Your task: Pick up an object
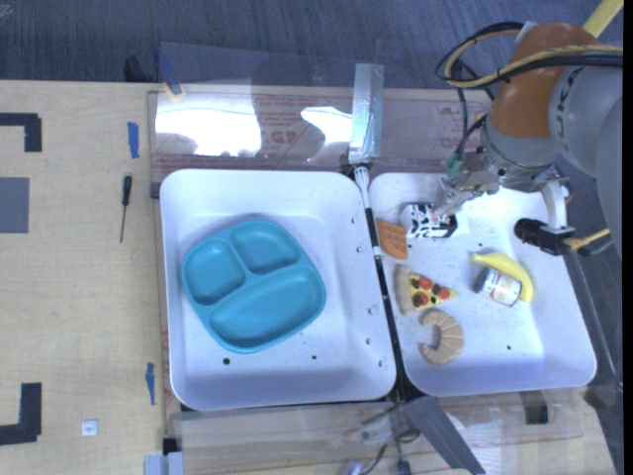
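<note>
Glossy white plastic bins [198, 364], matt blue plastic plate [254, 282], wooden bench [69, 315].

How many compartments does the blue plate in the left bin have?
3. The blue plate has two small compartments along its upper side, one at upper left and one at upper right, and one large compartment across its lower side. None seems hidden.

On the bench, the left bin [188, 364] holds a blue divided plate [253, 283], while in the right bin [564, 354] the end effector [442, 206] hangs over a black-and-white toy [431, 224] near a banana [506, 268], a pizza slice [423, 291] and a croissant [441, 336].
</note>
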Controlling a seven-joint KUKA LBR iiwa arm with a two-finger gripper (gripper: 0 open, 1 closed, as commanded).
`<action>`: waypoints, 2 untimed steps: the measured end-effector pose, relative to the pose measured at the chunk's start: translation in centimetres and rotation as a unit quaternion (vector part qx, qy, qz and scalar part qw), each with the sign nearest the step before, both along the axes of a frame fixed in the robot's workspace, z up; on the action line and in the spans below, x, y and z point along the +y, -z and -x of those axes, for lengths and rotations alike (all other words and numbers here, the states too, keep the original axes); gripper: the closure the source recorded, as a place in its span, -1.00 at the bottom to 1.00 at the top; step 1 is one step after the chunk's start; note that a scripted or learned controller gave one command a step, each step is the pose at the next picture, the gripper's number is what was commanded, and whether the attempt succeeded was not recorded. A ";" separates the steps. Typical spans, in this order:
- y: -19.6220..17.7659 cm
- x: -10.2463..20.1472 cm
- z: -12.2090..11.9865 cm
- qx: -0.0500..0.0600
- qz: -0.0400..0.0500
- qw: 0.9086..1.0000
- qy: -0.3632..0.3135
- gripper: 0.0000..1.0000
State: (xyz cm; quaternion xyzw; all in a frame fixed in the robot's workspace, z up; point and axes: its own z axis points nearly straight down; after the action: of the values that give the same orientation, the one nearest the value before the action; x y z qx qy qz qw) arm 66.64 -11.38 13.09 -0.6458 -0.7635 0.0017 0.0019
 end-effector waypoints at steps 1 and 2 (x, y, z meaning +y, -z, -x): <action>-2.8 1.7 5.2 0.001 0.000 0.987 0.164 1.00; -3.4 0.2 5.4 -0.001 0.001 0.972 0.234 1.00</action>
State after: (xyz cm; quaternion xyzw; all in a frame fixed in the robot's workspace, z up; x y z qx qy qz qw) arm 61.29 -11.21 16.51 -0.8067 -0.5910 0.0013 0.0011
